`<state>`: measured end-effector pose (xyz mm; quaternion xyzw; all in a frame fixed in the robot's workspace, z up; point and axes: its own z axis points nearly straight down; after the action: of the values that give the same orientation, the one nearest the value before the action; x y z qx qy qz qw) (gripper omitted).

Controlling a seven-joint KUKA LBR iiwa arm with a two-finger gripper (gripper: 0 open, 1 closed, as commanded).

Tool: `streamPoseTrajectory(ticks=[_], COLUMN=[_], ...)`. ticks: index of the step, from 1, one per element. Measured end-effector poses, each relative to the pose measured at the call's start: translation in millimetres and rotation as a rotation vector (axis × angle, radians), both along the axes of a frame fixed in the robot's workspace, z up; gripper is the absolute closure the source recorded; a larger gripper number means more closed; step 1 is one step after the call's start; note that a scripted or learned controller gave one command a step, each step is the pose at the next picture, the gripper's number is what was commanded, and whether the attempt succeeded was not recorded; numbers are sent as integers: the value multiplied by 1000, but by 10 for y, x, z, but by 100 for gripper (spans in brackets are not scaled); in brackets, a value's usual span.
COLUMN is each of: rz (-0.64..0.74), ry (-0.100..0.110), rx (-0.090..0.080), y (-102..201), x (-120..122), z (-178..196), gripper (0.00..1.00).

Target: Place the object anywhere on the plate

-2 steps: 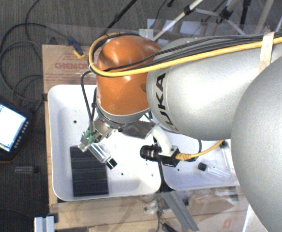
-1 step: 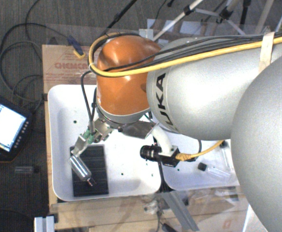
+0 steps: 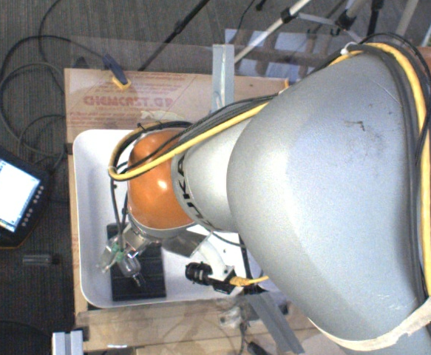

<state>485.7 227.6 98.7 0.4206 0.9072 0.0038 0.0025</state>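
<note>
Jaws, grip impossible to tell, over black slab (image 3: 145, 279) in white bin (image 3: 89, 198), grey arm (image 3: 311, 198) overhead

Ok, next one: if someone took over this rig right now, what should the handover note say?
Gripper: low in the left bin, toward the view's lower-left corner, directly over a flat black slab. Whether it holds anything cannot be told.
Things: the slab lies flat on the bin floor. The arm covers most of both bins.
Done: no placement can be confirmed from this view.
Left: check what the gripper carries, then get the object onto the plate and release.
</note>
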Motion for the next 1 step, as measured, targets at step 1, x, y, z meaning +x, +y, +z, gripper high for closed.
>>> streamPoseTrajectory(ticks=[1], rz=[-105], ry=[8], rx=[-7], y=[-115], x=[-19], z=[1335], gripper=[0])
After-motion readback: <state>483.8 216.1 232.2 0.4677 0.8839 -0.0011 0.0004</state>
